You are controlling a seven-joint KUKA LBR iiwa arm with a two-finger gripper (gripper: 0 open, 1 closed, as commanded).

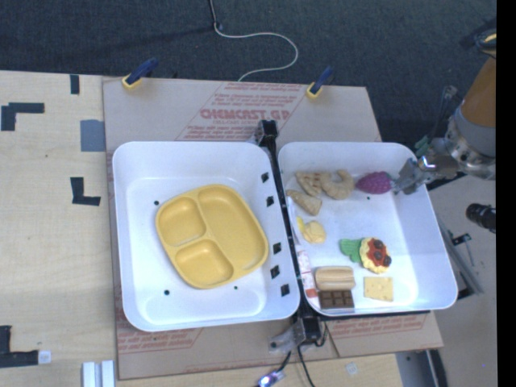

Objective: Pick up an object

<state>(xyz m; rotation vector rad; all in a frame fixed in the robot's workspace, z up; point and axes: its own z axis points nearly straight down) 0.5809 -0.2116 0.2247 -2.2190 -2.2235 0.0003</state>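
I see the left shallow white plastic bin [129, 216] holding a yellow three-compartment plastic tray [212, 235], which lies flat near the bin's middle, turned at a slant to the bin walls.

Moving across the black clips on the shared wall, the right shallow white plastic bin [427, 240] carries the toy food. Along its far edge lie beige pretzel-like pastry pieces [324, 184], and just below them, against the left wall, a tan wedge-shaped piece [306, 203]. Nearer the middle of the left wall sits a pale yellow lumpy piece [312, 231]. At the near edge a tan bread-roll piece [334, 277] lies just above a dark brown chocolate bar [336, 299], the two touching or nearly so. Right of them are a green leaf-shaped piece [351, 247], a round red and yellow piece with dark spots [376, 254] touching it, and a square pale yellow cracker [378, 289] near the near edge.

A purple oval toy [374, 183] lies by the far edge, toward the right corner. Just beside it, over the bin's right wall, hovers the grey two-finger gripper [405, 180]; I cannot tell how it is set, and nothing is visibly grasped.
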